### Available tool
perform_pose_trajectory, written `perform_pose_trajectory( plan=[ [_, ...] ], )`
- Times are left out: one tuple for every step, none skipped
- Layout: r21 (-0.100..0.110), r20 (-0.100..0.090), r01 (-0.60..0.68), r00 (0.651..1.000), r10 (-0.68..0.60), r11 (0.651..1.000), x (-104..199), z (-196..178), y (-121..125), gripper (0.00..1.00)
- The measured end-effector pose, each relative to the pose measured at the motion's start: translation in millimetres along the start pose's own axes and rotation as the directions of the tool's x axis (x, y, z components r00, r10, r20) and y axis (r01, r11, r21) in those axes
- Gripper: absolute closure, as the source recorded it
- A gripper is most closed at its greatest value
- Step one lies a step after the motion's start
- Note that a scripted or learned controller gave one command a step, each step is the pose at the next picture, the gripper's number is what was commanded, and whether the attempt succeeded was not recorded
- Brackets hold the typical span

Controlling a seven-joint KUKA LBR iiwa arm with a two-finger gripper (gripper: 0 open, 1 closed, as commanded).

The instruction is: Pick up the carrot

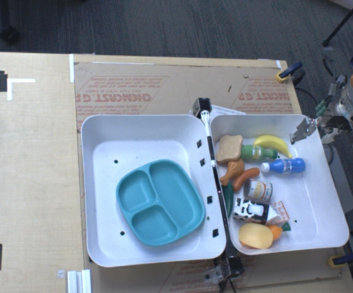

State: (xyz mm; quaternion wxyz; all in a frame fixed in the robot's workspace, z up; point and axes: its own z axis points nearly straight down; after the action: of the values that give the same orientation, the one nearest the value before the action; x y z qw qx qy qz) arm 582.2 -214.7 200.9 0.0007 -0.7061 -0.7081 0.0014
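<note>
So the carrot [275, 232], as best I could pick it out, was the little orange stub with a bit of green on its end. It sat in the near corner of the right bin [323, 194], tucked against a yellow lemon-looking thing [255, 237] that covered part of it. Not 100% sure on that ID, because there was also a longer orange-red piece [243, 176] further up the bin that looked more like a sausage to me.

Progress-wise, nothing was done yet. The carrot was lying in the bin and nothing was gripping it. My gripper [301, 130] hung over the far right rim of that bin, well away from the carrot, and I honestly couldn't tell from that angle whether it was wide or narrow. So the reach, the descent, the grab and the lift were all still to do.

Head count for the right bin:
- one carrot
- one lemon thing
- one sausage piece
- one black-and-white carton [250, 210]
- one can [260, 191]
- one blue bottle [283, 165]
- one banana [273, 144]
- one bread slice [229, 148]

The left bin [103, 139] held just one teal divided plate [161, 201]. Two bins total.
</note>
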Motion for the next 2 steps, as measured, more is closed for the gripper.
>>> perform_pose_trajectory(
  plan=[
    [0.002, -0.001, -0.132, 0.991, 0.132, 0.991, 63.6, 83.3, 28.6, 0.0],
    [0.006, -0.001, -0.046, 0.999, 0.046, 0.999, 117.9, 111.3, -20.0, 0.0]
  ],
)
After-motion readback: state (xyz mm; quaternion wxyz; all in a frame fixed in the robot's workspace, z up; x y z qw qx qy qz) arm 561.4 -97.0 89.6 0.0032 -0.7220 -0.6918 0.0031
